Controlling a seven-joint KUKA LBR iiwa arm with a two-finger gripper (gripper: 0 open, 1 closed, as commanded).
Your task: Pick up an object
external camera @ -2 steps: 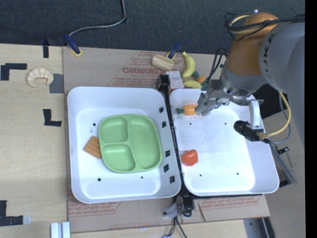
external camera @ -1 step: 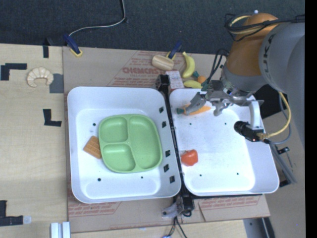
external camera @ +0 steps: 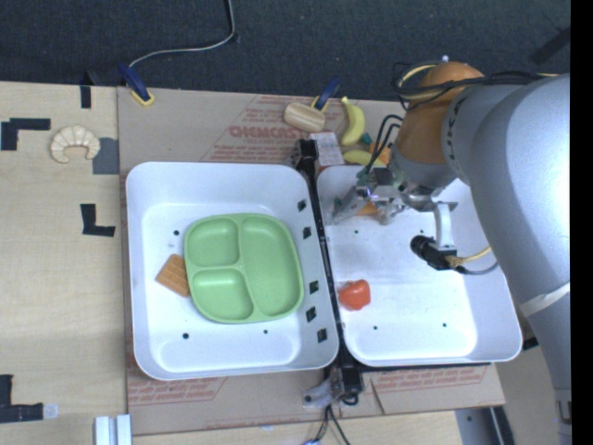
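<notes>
The near edge of the bench is showing cardboard (external camera: 278,392) under the two bins, with a bundle of cables (external camera: 332,399) hanging at the gap between them. The left bin (external camera: 153,341) is holding a green divided plate (external camera: 245,267), lying flat near its middle. A tan cracker-like piece (external camera: 173,274) is lying at the plate's left edge, partly tucked under it.

In the right bin (external camera: 463,332), a small red-orange object (external camera: 354,294) is sitting near the left wall, toward the near half, apart from everything else. A black cable fitting (external camera: 435,252) is hanging from the arm over the middle of this bin.

The arm (external camera: 519,156) is reaching in from the right and bending down over the far left part of the right bin. The gripper (external camera: 369,204) is sitting low there, close to the bin floor. Something orange is showing at its tip, but whether the claw is clenched, released or grasping anything cannot be told from here.

Beyond the bins, a yellow banana (external camera: 353,122) and a tan bread roll (external camera: 304,116) are lying on the cardboard. Far left, a croissant (external camera: 74,144) is resting on the wooden bench (external camera: 46,248).
</notes>
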